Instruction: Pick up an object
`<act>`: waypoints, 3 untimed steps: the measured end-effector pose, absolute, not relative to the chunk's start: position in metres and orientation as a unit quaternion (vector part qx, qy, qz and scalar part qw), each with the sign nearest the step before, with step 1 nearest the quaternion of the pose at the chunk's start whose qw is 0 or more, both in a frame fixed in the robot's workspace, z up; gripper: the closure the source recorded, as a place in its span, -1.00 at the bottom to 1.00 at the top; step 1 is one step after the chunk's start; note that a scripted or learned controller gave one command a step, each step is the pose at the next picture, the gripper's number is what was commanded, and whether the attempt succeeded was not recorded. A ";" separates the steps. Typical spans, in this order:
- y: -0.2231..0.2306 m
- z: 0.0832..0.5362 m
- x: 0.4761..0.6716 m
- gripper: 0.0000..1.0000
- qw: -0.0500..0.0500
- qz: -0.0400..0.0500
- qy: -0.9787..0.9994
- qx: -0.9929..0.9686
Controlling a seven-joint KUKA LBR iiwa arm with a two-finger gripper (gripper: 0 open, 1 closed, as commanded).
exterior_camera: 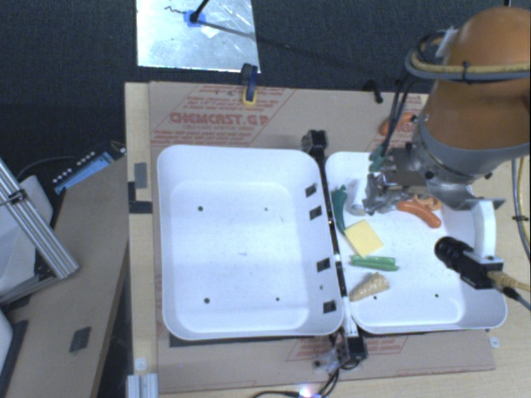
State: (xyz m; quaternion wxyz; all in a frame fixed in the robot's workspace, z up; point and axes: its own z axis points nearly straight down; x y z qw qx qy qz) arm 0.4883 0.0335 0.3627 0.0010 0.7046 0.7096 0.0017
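Note:
My gripper (375,199) hangs over the upper left part of the right bin (431,305), under the grey wrist and orange band of the arm. Just below it lies a flat yellow block (363,238). A green pod (374,262) lies below the block, and a tan cone-shaped piece (369,286) lies nearer the front. A dark green piece (338,202) lies by the bin's left wall, left of the gripper. An orange carrot-like piece (420,212) lies to the gripper's right, partly under the arm. I see nothing held in the gripper.
The left bin (241,247) stands beside the right one, with black clips along the shared wall (330,239). A black cylindrical part (461,260) sticks out over the right bin's right side. Another orange item (397,125) lies behind the arm on the cardboard.

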 end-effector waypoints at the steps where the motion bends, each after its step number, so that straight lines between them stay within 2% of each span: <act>1: 0.092 0.378 0.487 1.00 0.000 0.002 0.711 0.703; 2: 0.033 0.354 0.494 1.00 0.001 0.000 0.706 0.708; 3: 0.113 0.413 0.491 1.00 0.001 0.004 0.711 0.703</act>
